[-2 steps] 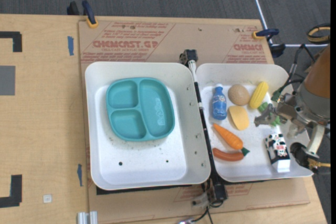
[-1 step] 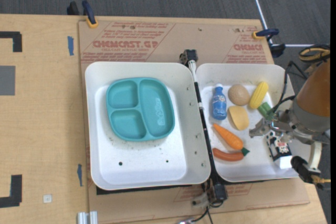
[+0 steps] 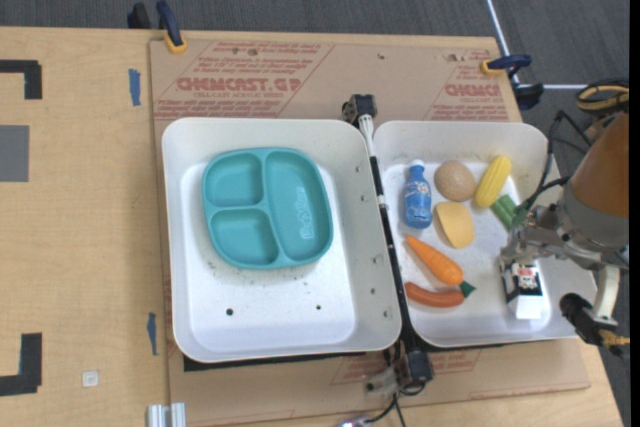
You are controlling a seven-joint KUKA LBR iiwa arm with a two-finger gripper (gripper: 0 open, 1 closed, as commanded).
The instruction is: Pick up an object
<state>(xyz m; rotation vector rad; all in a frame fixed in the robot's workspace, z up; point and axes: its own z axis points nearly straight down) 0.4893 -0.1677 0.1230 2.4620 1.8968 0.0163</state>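
Pincer low in right bin, finger state impossible to tell. Nearest: red chili and carrot leftward. Advise centring over one before closing.

Red print reading "CHEMCAST" on the cardboard sheet, once near its far left corner and once, cut off by the right bin, near its far right corner; letters after that word too blurred to read. Smaller red lines above and below each mark, unreadable. Label on the blue bottle in the right bin, too small to make out. Faint embossed mark on the teal plate, illegible.
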